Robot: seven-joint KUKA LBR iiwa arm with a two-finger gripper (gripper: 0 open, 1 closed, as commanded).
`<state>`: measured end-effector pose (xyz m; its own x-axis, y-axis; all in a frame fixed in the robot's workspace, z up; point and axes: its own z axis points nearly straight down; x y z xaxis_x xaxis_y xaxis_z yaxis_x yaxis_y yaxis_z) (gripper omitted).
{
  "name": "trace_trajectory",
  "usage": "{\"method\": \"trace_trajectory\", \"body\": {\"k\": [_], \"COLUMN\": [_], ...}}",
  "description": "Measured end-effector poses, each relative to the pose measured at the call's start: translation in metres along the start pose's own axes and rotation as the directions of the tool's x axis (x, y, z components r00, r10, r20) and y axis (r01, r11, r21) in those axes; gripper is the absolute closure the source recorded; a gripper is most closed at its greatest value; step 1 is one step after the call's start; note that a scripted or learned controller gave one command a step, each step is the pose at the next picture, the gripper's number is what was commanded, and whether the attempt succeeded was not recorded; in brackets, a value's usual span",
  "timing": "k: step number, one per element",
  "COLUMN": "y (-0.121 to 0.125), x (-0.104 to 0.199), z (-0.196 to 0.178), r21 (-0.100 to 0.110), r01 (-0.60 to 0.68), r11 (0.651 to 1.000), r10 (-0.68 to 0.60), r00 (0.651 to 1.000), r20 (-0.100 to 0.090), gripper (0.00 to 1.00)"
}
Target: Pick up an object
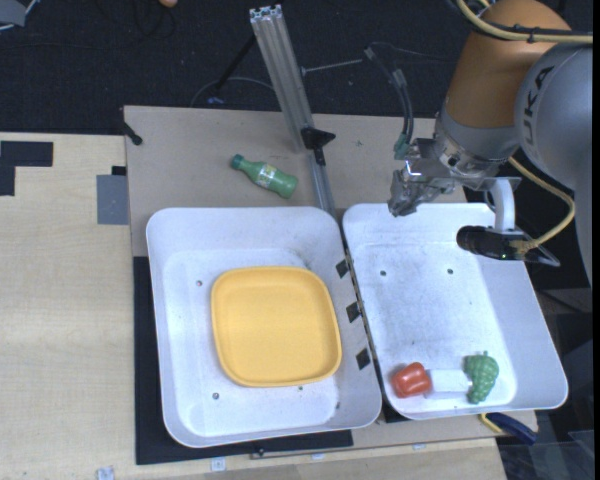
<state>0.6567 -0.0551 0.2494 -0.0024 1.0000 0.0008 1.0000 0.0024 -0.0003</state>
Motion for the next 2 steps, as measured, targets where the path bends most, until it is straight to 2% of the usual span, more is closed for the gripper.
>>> {"method": "trace_trajectory", "body": {"k": [1,2], "y": [0.007,-0.002], "x": [0.061,0.114], "z": [0.006,0.013], "r21": [0.001,0.001], "r01": [0.001,0.001], "r11": [1.0,1.0], "r10": [-0.001,-0.001], "r00": [1.0,1.0], "r20": [0.0,0.0], "gripper": [1.0,1.0]}}
